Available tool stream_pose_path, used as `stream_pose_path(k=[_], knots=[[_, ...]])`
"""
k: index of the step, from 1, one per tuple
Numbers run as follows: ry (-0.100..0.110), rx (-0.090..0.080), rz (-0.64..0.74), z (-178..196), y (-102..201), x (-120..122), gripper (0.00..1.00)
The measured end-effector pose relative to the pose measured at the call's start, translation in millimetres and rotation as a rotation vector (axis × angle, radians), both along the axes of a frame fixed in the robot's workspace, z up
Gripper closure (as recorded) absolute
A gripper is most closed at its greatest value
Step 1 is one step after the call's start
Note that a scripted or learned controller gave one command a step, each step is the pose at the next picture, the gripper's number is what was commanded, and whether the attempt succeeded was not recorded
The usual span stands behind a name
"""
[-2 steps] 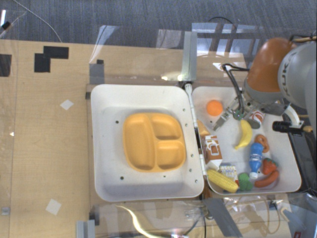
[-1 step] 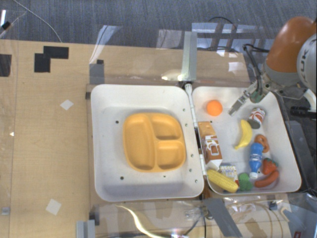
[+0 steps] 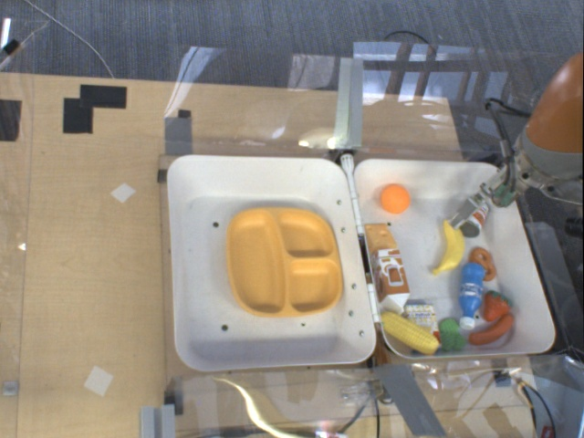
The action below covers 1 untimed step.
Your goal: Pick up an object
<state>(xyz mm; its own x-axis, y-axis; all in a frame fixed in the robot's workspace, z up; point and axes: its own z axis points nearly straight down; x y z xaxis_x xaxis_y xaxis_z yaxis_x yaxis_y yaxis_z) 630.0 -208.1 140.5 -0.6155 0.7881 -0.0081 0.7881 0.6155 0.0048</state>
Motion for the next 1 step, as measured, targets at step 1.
stream_pose_path(k=[1], knots=[[-0.007, -0.004, 0.280, 96.2, 3.8, 33.1, 0.00]])
